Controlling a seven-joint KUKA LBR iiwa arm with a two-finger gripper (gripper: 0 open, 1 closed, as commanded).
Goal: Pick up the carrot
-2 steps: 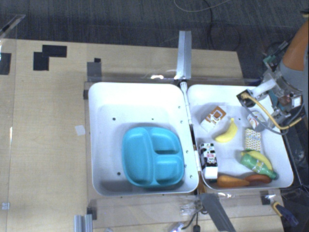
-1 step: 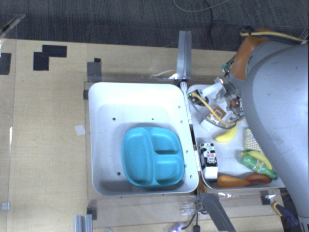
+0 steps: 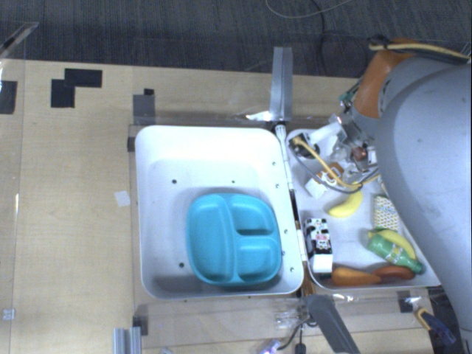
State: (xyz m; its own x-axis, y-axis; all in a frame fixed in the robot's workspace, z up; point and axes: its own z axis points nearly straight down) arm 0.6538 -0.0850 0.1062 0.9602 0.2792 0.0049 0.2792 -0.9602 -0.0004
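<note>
I see the long orange carrot (image 3: 359, 275) lying flat along the near wall of the right shallow white bin (image 3: 318, 279), just beside a small black-and-white carton (image 3: 318, 245), probably scattered there loose for picking. My claw (image 3: 341, 159) hangs over the far end of that bin, well apart from the carrot; I cannot tell how its jaws stand. The pale wooden worktop (image 3: 66, 198) meets dark carpet (image 3: 147, 13) beyond the bin.
</note>
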